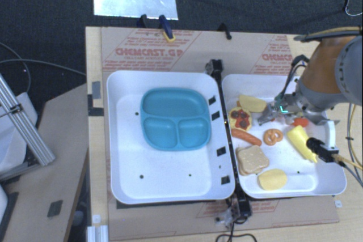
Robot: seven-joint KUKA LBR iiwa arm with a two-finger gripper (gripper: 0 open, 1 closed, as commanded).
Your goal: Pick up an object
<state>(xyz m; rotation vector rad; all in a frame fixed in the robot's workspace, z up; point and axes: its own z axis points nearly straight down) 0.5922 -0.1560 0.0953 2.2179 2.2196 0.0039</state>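
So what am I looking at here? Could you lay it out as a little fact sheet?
left bin: holds a blue divided plate
right bin: toy food, including a slice of bread, a hot dog, a pretzel, a corn cob
arm: reaches in from the right, over the right bin
hand: low among the toy food; nothing seen between its fingers
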